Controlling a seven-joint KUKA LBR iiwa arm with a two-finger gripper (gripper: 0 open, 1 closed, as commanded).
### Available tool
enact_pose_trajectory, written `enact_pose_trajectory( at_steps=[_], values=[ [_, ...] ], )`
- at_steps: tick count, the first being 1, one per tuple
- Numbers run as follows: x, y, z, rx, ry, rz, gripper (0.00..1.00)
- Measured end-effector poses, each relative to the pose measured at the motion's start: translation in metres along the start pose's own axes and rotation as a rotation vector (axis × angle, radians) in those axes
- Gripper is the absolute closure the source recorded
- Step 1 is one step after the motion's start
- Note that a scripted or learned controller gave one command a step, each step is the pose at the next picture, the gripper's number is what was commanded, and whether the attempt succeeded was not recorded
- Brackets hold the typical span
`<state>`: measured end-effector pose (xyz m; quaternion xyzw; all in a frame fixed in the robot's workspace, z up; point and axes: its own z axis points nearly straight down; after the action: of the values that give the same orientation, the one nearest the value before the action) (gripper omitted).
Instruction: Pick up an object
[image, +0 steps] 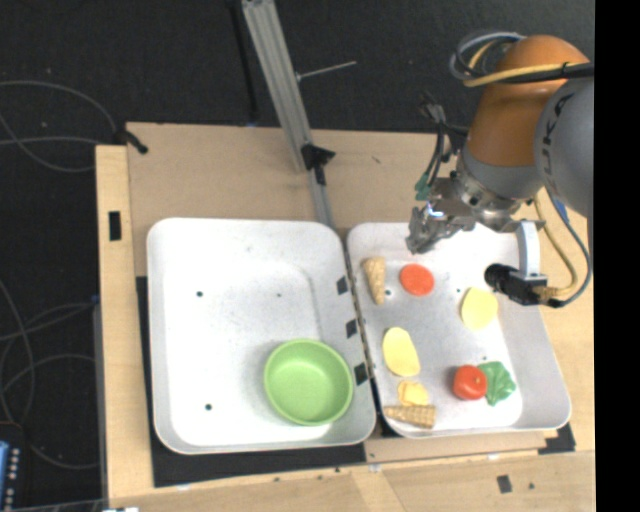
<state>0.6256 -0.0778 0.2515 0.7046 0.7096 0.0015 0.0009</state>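
Overhead, the wooden bench (220, 170) bears two shallow white bins side by side. The left bin (230, 270) holds a green bowl (308, 381) standing upright near its lower right corner. The right bin (535, 375) holds the small items. The grey arm (515, 110), with its orange band above the wrist, reaches in from the right and ends over the upper left part of the right bin. Its gripper (424, 237) points down just above and beside a flat orange-red disc (417, 280); whether the tips touch the bin floor cannot be told. Whether the gripper is apart or together also cannot be told at this slant, and nothing is seen clamped in it.

Left of the disc, a tan cone-shaped piece (375, 278) lies by the bin's left wall. A yellow oval piece (401, 351) lies lower, near the same wall, and a paler yellow piece (479, 308) sits toward the right side. A red tomato-like item (468, 382) touches a green leafy piece (498, 382) near the lower right. A small yellow chunk (412, 393) and a tan waffle-like piece (412, 415) lie together at the lower left corner.
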Motion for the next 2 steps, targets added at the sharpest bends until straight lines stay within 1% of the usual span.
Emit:
enact_pose_trajectory(
  at_steps=[1,2],
  values=[
    [0.043,0.017,0.008,0.002,-0.001,0.001,1.0],
    [0.089,0.022,0.005,0.001,0.0,0.0,1.0]
  ],
)
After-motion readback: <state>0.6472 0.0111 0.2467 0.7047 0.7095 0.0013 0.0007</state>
